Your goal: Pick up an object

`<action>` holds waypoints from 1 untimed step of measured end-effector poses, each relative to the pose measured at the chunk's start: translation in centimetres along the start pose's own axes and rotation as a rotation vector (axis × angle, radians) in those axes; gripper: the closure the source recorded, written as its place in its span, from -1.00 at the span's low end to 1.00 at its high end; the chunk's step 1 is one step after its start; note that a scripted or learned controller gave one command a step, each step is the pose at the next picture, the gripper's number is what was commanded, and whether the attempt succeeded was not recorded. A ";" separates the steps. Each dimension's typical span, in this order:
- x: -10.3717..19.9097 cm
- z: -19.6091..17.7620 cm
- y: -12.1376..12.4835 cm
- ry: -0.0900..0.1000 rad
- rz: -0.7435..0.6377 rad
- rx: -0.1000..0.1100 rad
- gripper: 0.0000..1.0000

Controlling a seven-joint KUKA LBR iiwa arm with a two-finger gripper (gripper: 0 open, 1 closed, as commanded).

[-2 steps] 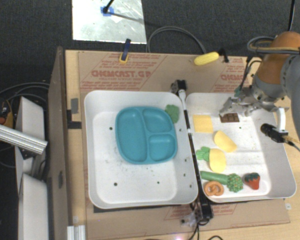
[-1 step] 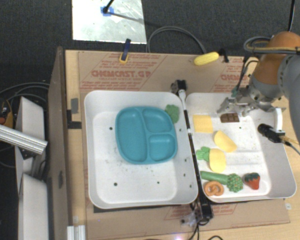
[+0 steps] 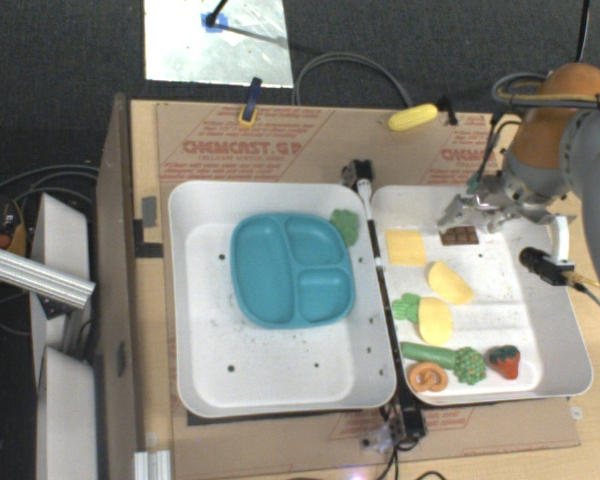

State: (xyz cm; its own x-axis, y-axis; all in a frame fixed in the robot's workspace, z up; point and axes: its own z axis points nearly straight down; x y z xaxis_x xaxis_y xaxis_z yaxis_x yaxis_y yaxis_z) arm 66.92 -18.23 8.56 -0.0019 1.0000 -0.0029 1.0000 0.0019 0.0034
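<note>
Fingers (image 3: 467,216) of your gripper are hanging low over the far end of the right bin (image 3: 555,313), spread slightly, with their tips just above a small brown chocolate-bar piece (image 3: 459,235). You are not seeing anything clamped between them; whether they are touching the chocolate you cannot tell.

You are looking at the rest of the toy food lying in that same bin: a flat yellow cheese square (image 3: 407,248) just beside the chocolate, a pale yellow potato-like piece (image 3: 449,283) nearer the middle, a corn cob (image 3: 427,318) with green husk, a green bean pod (image 3: 427,352), a broccoli floret (image 3: 469,366), a strawberry (image 3: 505,361) and an orange ring-shaped piece (image 3: 428,377) at the near edge.

In the left bin (image 3: 205,298) a blue divided plate (image 3: 291,270) is sitting, with a green leafy piece (image 3: 346,226) touching its far right corner.

Under both bins the cardboard sheet (image 3: 220,138) is carrying red print; you are reading "CHEMCAST GP" on the left, and a partly covered repeat on the right. A yellow banana (image 3: 412,118) is resting on the cardboard beyond the bins, well apart from the gripper. The grey arm (image 3: 580,153) with its orange band is reaching in from the right.
</note>
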 end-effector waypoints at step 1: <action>1.1 0.1 0.0 0.000 -0.003 0.001 -1.00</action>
State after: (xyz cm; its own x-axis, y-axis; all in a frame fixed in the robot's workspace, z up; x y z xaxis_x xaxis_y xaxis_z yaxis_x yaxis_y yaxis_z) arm 66.92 -17.18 8.51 -0.0050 1.0000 -0.0026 1.0000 0.0050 0.0024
